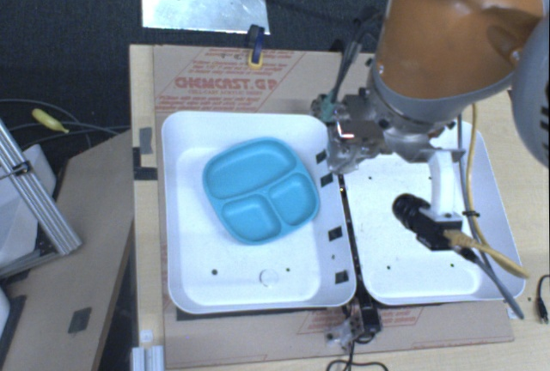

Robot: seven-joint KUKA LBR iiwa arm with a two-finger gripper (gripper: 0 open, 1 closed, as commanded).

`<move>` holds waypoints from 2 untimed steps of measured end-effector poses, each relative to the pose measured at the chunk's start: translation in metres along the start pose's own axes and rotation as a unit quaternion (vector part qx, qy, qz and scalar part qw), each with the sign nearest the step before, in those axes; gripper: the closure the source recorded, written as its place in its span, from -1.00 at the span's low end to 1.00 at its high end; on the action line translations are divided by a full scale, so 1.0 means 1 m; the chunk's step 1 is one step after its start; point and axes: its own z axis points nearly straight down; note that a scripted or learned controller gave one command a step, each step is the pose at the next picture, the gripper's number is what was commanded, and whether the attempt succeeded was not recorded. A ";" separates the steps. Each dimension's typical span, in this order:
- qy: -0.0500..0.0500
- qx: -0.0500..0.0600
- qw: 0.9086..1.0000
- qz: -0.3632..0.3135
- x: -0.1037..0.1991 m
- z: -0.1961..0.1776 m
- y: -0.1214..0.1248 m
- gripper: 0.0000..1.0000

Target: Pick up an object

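A single fixed camera looks down at a slant from above the bench (pixel 215 69), taking in both white bins — the left bin (pixel 185 189) sits whole in frame, the right bin (pixel 404 279) partly behind the arm (pixel 447 26). The arm enters from the right, close beneath the lens — its orange band looms large across the upper right corner.

The blue divided plate (pixel 260 189) fills the left bin's (pixel 193 292) middle. Bare floor lies along that bin's near edge. The arm (pixel 447 26) overhangs the right bin's (pixel 412 288) far edge.
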 end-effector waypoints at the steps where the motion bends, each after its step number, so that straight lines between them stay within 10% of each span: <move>1: 0.004 -0.009 1.000 -0.006 0.042 -0.055 0.000 1.00; 2: 0.003 -0.008 1.000 -0.005 0.040 -0.064 0.001 1.00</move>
